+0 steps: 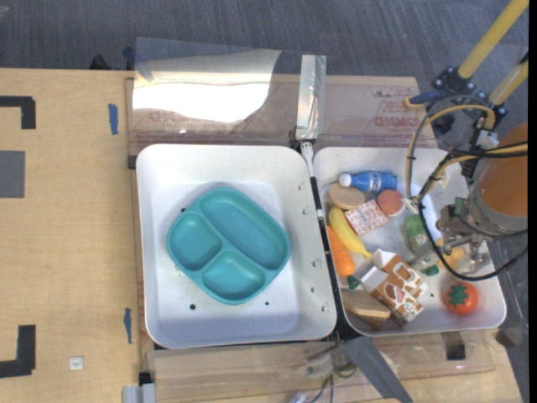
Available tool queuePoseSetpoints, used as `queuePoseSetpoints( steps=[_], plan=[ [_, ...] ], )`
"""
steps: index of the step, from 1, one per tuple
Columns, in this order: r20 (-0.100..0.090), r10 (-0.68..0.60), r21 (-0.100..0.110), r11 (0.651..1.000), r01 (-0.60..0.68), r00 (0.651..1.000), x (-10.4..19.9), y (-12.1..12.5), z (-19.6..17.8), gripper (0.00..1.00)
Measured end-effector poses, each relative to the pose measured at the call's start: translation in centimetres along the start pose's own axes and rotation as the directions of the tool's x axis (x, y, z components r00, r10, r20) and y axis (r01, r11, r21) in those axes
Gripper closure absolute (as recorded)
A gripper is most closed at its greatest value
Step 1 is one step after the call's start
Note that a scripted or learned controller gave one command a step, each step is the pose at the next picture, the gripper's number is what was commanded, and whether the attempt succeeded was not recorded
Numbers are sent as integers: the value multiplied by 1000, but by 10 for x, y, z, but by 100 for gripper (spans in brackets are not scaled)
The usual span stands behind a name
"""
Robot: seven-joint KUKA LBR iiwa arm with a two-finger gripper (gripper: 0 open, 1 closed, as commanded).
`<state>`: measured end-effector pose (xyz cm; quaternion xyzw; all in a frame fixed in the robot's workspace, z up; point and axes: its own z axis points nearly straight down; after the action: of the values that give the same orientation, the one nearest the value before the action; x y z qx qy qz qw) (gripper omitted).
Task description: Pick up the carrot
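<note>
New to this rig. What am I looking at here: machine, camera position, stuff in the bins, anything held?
One camera looks down at a slant on a bench with two shallow white bins. The left bin holds a teal divided plate. The right bin holds toy food: the carrot along its left wall, a banana beside it, a blue bottle, a small tomato and some cartons. The machine is a grey robot arm with an orange band, reaching in from the right. Its gripper hangs over the right bin's right side, apart from the carrot. Cables clutter it, so I cannot tell whether it holds anything.
</note>
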<state>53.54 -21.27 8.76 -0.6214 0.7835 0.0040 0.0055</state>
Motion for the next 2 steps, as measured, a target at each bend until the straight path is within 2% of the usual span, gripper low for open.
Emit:
queuePoseSetpoints(
  steps=[1,2],
  plan=[
    [-4,3,9,1000,-3,1000,2,-2,-11,100],
    [-8,141,37,989,-141,990,21,41,-5,100]
  ],
)
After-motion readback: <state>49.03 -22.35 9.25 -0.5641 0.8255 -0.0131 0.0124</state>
